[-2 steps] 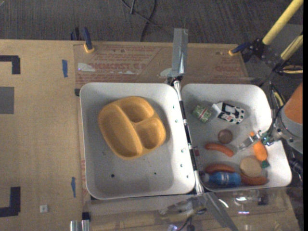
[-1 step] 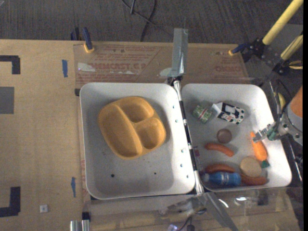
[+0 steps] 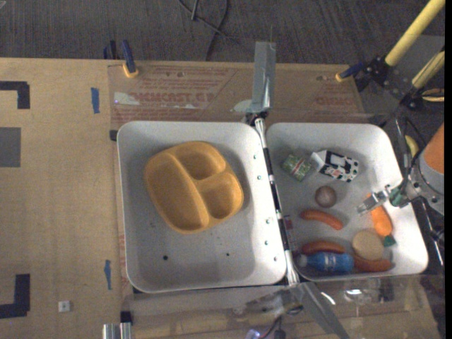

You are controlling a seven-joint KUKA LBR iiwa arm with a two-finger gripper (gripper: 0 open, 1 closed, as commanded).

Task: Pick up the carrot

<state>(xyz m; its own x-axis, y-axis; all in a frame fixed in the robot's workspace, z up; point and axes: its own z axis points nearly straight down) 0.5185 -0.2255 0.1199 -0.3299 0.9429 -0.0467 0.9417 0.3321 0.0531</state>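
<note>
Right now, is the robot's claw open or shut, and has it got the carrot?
Claw: cannot be told whether open or closed. It sits just above the carrot in the right bin; no grip is visible.

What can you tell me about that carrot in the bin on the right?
The carrot is a small, stubby orange piece with a smooth, plastic-looking surface, likely a toy. A dark green stub caps its lower end. It lies flat, slanting from upper left to lower right, near the right wall of the right bin. The gripper sits right at its upper end; whether they touch is hard to tell. A round tan disc lies close by its lower left.
</note>
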